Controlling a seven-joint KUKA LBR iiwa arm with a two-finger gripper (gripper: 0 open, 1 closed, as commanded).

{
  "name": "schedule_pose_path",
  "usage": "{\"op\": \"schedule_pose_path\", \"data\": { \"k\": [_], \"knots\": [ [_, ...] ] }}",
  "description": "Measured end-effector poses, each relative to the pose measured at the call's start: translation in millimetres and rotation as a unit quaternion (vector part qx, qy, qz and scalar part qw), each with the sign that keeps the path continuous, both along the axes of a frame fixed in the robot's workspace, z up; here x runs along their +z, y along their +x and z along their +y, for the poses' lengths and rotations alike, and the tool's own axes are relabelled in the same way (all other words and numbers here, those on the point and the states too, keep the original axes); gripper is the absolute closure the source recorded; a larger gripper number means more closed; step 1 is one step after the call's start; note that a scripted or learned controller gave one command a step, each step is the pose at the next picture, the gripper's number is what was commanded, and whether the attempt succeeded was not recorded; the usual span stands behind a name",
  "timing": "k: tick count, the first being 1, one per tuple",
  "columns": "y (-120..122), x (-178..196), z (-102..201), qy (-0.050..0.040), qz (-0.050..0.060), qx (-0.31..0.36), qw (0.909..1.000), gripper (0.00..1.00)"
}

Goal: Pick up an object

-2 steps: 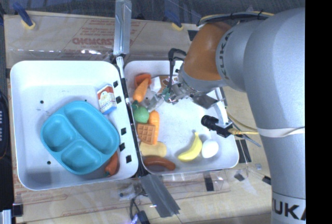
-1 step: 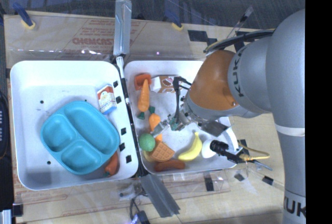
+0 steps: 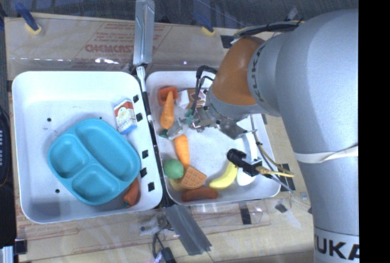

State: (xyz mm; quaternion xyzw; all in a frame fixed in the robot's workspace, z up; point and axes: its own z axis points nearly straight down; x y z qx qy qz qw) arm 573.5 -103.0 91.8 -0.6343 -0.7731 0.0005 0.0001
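In the camera view, the arm [image 3: 292,73] leans in from the right. Its tool [image 3: 196,119] hangs low over the upper middle of the right bin [image 3: 183,75]. The wrist covers it from above, so you cannot tell whether the tool is open or closed, and nothing can be seen gripped in it. Treat the pick as not yet made.

Most of the toy food is heaped in this bin, which is likely why the tool is here.
- A long carrot [image 3: 167,111] lies just left of the tool, running up and down along the left wall.
- A shorter carrot [image 3: 181,148] lies just below it.
- A red piece [image 3: 166,93] sits at the top corner.
- Along the near wall, crowded together, are a green ball [image 3: 173,168], a waffle [image 3: 192,177], a banana [image 3: 224,177] and a sausage [image 3: 199,194].

The two carrots are the closest candidates. The long one hugs the wall, so I judge there is little room for a grip on that side. The shorter one has bare floor to its right and looks the easier take.

The left bin [image 3: 61,88] holds a blue divided tray [image 3: 91,161], tilted. A small carton [image 3: 125,115] is at its upper right edge and an orange piece [image 3: 132,193] is tucked at its lower right. All of these are well apart from the tool. Both bins sit side by side on the table [image 3: 73,42].
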Motion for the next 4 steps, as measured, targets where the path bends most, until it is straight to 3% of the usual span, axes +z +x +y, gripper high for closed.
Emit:
{"op": "schedule_pose_path", "data": {
  "k": [1,2,3,4],
  "knots": [
    [0.0,-0.1,0.0,0.0001,0.0,0.0,1.0,0.0],
    [0.3,9.9,0.7,0.0003,0.0,0.002,1.0,1.0],
    [3.3,104.0,66.5,0.0016,-0.003,-0.019,0.9998,1.0],
    [-10.2,98.8,82.8,0.0005,0.003,-0.039,0.9992,1.0]
  ]
}}
